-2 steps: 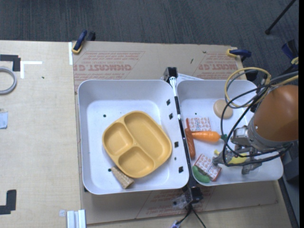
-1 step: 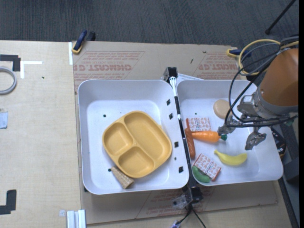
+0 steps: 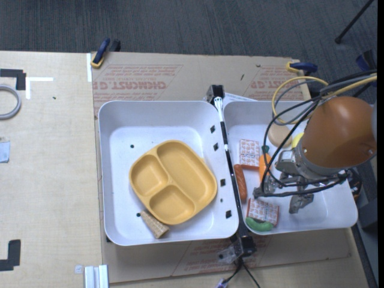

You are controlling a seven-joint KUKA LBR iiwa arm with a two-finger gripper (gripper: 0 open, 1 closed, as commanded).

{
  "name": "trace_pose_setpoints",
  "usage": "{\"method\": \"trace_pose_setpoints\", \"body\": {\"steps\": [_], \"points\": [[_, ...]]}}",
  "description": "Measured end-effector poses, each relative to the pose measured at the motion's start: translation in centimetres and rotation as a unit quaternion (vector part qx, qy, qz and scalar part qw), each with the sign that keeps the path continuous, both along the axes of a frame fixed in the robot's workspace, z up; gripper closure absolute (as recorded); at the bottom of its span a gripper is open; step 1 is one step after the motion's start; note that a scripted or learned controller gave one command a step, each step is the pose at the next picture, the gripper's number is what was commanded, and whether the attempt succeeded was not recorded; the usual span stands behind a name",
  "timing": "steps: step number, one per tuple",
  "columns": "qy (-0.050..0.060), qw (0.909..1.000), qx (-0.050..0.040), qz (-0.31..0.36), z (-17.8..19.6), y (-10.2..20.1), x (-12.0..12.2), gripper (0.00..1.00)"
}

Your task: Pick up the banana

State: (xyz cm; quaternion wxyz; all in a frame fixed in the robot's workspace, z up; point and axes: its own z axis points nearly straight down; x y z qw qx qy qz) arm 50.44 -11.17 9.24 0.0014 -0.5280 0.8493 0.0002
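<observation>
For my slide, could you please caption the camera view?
Arm over right bin of food items; yellow plate in left bin.

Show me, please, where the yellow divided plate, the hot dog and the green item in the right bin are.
yellow divided plate (image 3: 174, 182), camera view, on its central ridge.
hot dog (image 3: 240, 182), camera view, mid-length of it.
green item (image 3: 258, 224), camera view, on its visible top.

A yellow tray (image 3: 173, 181) sits in the left bin (image 3: 114, 179). A cracker (image 3: 154, 224) lies at its lower edge.
</observation>
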Motion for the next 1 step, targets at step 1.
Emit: {"method": "trace_pose_setpoints", "body": {"steps": [1], "points": [[-0.001,0.9995,0.0003,-0.032,6.69,-2.51,7.06,0.00]]}}
